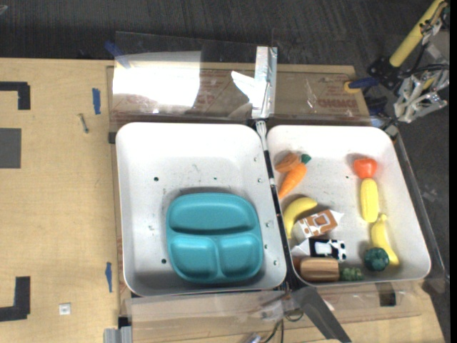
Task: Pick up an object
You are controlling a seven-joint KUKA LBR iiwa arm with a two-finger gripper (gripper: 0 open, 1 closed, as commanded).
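The right white bin (410,191) holds several toy foods. An orange carrot (291,174) lies at its upper left, with a yellow banana piece (298,209) just below it. A red-orange fruit (365,167) and a yellow cob (369,200) sit along the right side, above a second yellow piece (380,238) and a green broccoli (376,259). Near the front lie an orange-and-white carton (318,224), a black-and-white box (328,249) and a brown wooden block (318,269).
The left white bin (143,163) holds a teal divided tray (213,236) at its front. A clear plastic sheet (186,84) stands behind the bins. Cables and a yellow rod (421,34) sit at the top right, off the bench.
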